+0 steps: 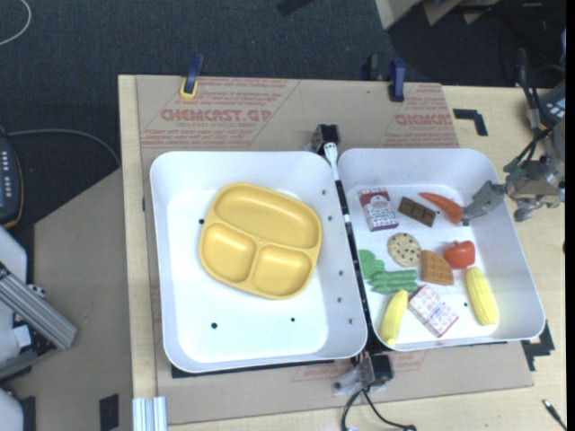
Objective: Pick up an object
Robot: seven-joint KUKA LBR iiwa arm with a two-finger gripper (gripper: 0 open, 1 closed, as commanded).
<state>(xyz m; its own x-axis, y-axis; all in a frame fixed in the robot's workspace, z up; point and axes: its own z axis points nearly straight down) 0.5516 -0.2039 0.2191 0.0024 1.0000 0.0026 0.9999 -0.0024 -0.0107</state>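
Camera view, bench [269, 97] with two white bins side by side. Left bin [180, 312]: one yellow divided plate [260, 239], three compartments, lying near the middle, tilted toward the far edge. Right bin [517, 268]: small red-and-white carton [378, 209] at the far left; brown chocolate bar [416, 210] beside it; orange-red pepper [441, 205] toward the far right; cookie [404, 249] at the centre; waffle [437, 268] and red tomato [460, 254] right of it; green pea pods [384, 277] along the left edge; yellow banana [393, 316] and pink-patterned carton [433, 311] at the near edge; corn cob [482, 296] at the near right. Gripper [485, 199]: over the right bin's far right edge, just beside the pepper; whether its jaws stand wide or narrow cannot be told, and nothing is seen between them.
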